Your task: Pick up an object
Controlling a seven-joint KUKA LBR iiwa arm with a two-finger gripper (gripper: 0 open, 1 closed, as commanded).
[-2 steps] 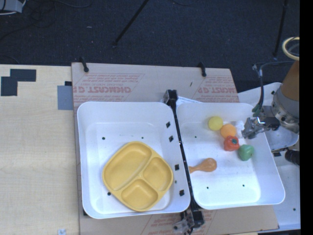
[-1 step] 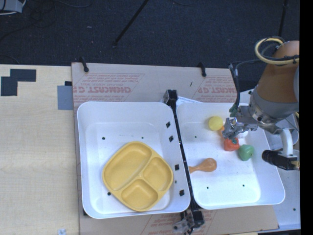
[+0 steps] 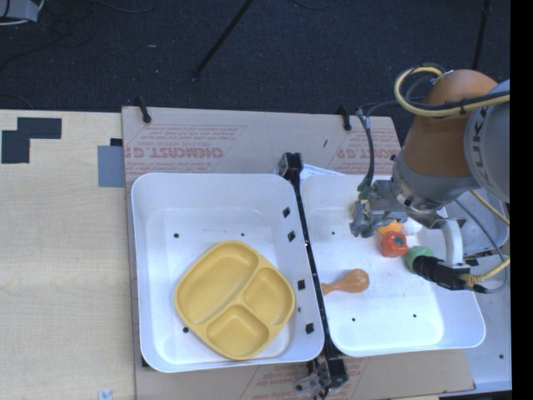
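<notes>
While nothing looks lifted yet, the layout is pretty easy to read going across. The left bin (image 3: 158, 223) has a yellow divided plate (image 3: 235, 298) lying flat in it, three compartments, sitting toward the bin's near right corner and close to the black divider (image 3: 304, 257) between the two bins. It's probably stiff light plastic, but flat and wide, so a two-finger tool would only really get it by the rim. Not an easy pick.

Past the divider, the right bin (image 3: 391, 323) has a small tan drumstick-looking toy (image 3: 348, 282), lying on its side with the thin handle end pointing at the divider and the fat end toward the bin's middle. It sits apart from everything else with open floor around it. Likely light, maybe a bit smooth; the narrow neck or across the bulb both look like fair places to pinch.

Further right there's a small orange object (image 3: 391, 242) with something green (image 3: 419, 256) just beside it, near the bin's far right side. Both are partly crowded by cables, so their shape is hard to call.

The gripper (image 3: 371, 217) is low over the right bin, just beside the orange object and left of it. Whether it's clenched or spread, no way to tell from this angle, and nothing is visibly caught in it.
</notes>
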